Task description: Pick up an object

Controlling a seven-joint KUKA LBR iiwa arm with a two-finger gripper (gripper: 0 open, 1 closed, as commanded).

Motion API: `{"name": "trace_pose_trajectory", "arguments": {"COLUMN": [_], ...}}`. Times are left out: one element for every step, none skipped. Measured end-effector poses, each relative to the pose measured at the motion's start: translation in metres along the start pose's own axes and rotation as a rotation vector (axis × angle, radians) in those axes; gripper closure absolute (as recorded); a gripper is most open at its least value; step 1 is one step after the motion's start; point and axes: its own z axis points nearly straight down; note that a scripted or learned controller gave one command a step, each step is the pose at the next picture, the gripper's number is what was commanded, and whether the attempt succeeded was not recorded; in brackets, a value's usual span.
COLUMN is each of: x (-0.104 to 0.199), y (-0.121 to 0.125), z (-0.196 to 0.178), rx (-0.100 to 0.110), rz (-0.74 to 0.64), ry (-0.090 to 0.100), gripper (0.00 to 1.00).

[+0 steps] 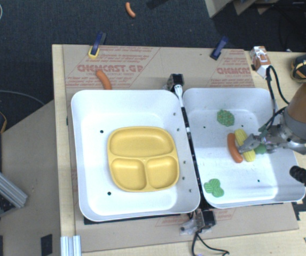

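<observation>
In the right bin (259,103) an orange sausage (234,148) lies beside a yellow corn cob (242,140) near the middle. A green leafy piece (226,117) sits toward the back, and another green piece (213,187) lies at the front left corner. My gripper (255,144) reaches in from the right, low over the bin. Its tip is right at the corn cob and partly covers the cob's lower end. The arm's grey wrist and orange band (305,111) hang over the bin's right rim.
The left bin (88,143) holds a yellow three-compartment plate (142,158). An orange sausage (104,79) lies on the cardboard behind the left bin, and another one (130,9) on the dark floor. Clamps and cables sit between and around the bins.
</observation>
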Motion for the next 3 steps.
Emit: {"name": "trace_pose_trajectory", "arguments": {"x": [-0.002,-0.001,0.004], "y": [0.002,0.010,0.009], "z": [-0.014,-0.059,-0.104], "rx": [-0.009,-0.008,-0.007], "rz": [0.000,0.000,0.001], "ry": [-0.005,-0.009,-0.009], "gripper": [1.00,1.00,1.00]}}
